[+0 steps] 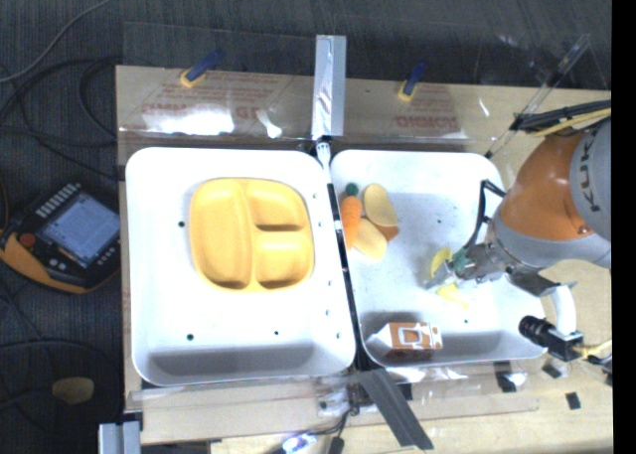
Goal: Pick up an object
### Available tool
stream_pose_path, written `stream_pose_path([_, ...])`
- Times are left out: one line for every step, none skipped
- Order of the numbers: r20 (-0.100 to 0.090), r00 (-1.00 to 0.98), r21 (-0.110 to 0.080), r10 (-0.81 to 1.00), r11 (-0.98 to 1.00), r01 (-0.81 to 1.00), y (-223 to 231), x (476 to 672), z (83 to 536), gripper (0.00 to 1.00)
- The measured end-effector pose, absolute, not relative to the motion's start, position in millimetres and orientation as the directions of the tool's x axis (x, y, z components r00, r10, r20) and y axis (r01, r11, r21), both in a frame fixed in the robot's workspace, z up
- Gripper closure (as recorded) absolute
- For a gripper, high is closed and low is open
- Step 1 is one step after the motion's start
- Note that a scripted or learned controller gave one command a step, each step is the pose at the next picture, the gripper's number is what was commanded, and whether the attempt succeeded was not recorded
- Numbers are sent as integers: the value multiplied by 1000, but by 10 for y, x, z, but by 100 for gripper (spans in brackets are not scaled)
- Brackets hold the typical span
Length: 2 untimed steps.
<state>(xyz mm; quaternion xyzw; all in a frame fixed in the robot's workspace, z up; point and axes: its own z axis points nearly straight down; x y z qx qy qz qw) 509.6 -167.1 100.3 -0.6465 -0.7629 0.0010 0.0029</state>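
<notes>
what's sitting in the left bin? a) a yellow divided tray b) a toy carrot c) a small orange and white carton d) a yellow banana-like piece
a: the yellow divided tray lies in the left bin, while the toy carrot and the small carton are in the right bin.

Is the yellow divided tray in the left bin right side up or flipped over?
Right side up: the yellow divided tray lies flat in the left bin with its compartment hollows and dividing ridges facing the camera.
</notes>
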Motion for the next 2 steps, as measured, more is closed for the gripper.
stream_pose_path([6,-164,-10,986,164,986,-1663,5097,1061,100])
stream_pose_path([1,-164,-5,986,164,986,-947,5258,1950,100])
